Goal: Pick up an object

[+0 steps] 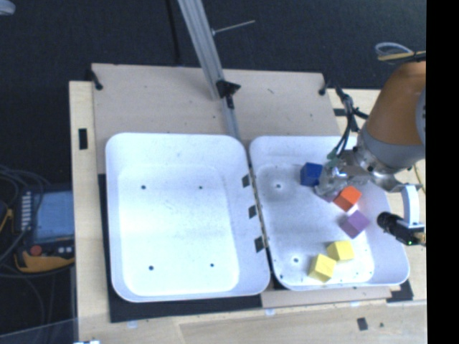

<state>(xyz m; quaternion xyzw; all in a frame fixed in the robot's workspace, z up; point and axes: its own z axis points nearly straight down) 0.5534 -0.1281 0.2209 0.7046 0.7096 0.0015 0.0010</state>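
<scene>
The right bin [287,213] holds a blue block [311,174], an orange block [348,197], a purple block [353,224] and two yellow blocks [341,250] [323,266]. My gripper [332,181] hangs low over the bin's upper right part, between the blue block and the orange block, close to both. The wrist body hides the fingertips. No block is seen lifted; all appear to rest on the bin floor.
The left bin [179,213] lies beside the right one, with a row of clips [252,211] along their shared edge. A slanted metal rail [204,38] rises behind the bins. The arm's orange band [398,110] overhangs the right bin's far right corner.
</scene>
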